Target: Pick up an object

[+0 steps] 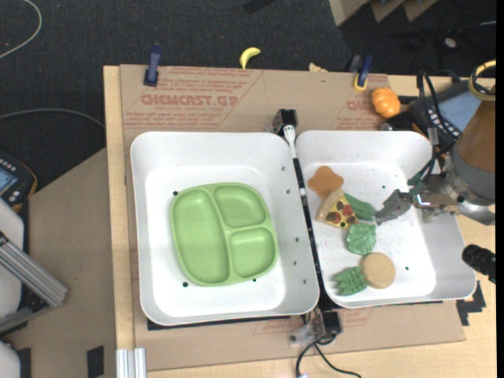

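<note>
- Bench (236, 97) near edge first: cardboard sheet under 2 shallow white bins, cables trailing off the front below the centre clip.
- Right bin (441, 270), near end: round tan biscuit-like piece (379, 269) touching a green leafy toy (347, 280) on its left.
- Just past those: a green lump (362, 239), then a pizza-slice toy (337, 211), w/ a brown wedge (325, 181) farther back near the divider.
- Claw (391, 207) is low in the right bin, tip just right of the pizza slice & close above the green lump; can't tell if it's apart or together, nothing clearly btwn it.
- Step, as I read it: reach/approach, no pick made yet; likely target is the pizza slice or the green bits beside it.
- Next move prob needs a short drop & a clean close on 1 item; pieces crowd each other, so a nudge or a double grab is a risk.
- Left bin (150, 211): 1 green 3-section tray (224, 233) lying flat, mid-bin.
- Far edge: blue clamp (152, 67) at left, another blue clamp (362, 72) at right, yellow banana toy (249, 56) & orange toy (385, 101) off the bins.
- Room beyond: dark carpet (79, 38), loose white cable, wooden furniture top right.
</note>
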Available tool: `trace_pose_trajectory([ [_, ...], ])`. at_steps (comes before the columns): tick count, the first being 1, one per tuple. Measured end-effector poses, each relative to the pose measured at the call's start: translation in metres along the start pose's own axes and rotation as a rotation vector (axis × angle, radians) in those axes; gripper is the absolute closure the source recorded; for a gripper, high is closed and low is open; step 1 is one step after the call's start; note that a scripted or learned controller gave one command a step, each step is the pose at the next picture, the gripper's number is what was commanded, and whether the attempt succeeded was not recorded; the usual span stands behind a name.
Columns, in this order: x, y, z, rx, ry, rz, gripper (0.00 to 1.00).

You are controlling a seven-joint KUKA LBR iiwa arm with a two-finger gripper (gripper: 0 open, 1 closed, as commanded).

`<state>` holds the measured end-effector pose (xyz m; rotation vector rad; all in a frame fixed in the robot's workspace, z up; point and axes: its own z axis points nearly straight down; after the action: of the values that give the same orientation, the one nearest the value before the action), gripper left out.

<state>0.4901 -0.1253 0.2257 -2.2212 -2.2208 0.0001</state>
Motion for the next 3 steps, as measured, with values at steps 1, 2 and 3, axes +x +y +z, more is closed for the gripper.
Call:
trace_pose_trajectory([
  [1,0.09,-0.012,0.044,0.007,0.004,-0.008,0.0],
  [2,0.084,-0.01,0.031,-0.002,0.0,0.001,1.0],
  [3,0.065,-0.01,0.01,-0.005,-0.002,0.001,1.0],
])
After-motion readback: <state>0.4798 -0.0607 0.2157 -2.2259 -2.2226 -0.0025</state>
